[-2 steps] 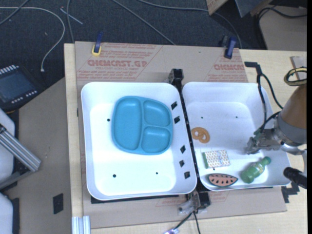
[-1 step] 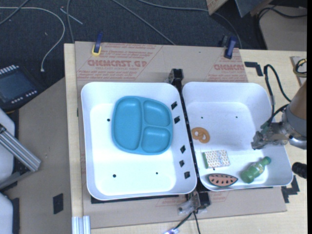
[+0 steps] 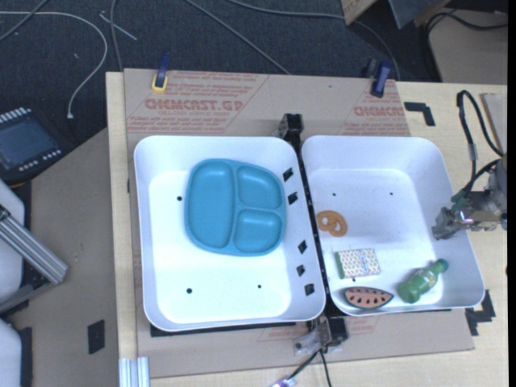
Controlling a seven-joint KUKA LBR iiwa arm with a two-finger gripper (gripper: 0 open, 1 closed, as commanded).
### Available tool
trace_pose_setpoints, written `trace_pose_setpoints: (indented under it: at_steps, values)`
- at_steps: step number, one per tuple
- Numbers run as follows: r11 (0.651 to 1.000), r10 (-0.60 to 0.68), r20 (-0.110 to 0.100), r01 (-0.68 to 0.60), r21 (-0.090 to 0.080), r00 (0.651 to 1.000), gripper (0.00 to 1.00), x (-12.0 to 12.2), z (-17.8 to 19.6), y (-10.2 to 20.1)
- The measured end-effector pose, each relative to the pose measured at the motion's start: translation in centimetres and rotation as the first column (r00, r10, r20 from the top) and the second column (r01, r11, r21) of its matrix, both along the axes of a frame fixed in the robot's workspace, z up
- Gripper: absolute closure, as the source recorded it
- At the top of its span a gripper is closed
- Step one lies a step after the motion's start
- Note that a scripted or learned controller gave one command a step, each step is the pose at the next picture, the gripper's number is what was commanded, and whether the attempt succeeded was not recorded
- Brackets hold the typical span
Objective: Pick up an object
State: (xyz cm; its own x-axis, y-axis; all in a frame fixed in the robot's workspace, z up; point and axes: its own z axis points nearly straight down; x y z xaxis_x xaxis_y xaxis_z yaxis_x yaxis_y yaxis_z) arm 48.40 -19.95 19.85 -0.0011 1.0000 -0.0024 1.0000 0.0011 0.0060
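Note:
In the right bin (image 3: 419, 156) lie a brown pretzel (image 3: 331, 222), a small speckled square packet (image 3: 357, 262), a watermelon slice (image 3: 368, 298) and a green bottle (image 3: 421, 282) on its side. My gripper (image 3: 449, 222) sits at the right bin's right rim, above and to the right of the green bottle, apart from every object. Nothing shows between its tips.
The left bin (image 3: 161, 240) holds a blue three-compartment plate (image 3: 235, 206). Black clips run along the divider (image 3: 300, 216) between the bins. Cables hang beside the bench's right edge (image 3: 476, 127).

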Motion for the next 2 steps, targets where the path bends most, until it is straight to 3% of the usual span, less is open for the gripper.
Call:
trace_pose_setpoints:
  at_steps: [1, 2]
  values:
    - [1.0, 0.001, 0.003, -0.001, -0.001, 1.0, 1.0, -0.1, 6.4, 0.1]
    - [1.0, 0.004, -0.008, -0.004, 0.006, 1.0, 1.0, 0.0, 4.9, 5.4]
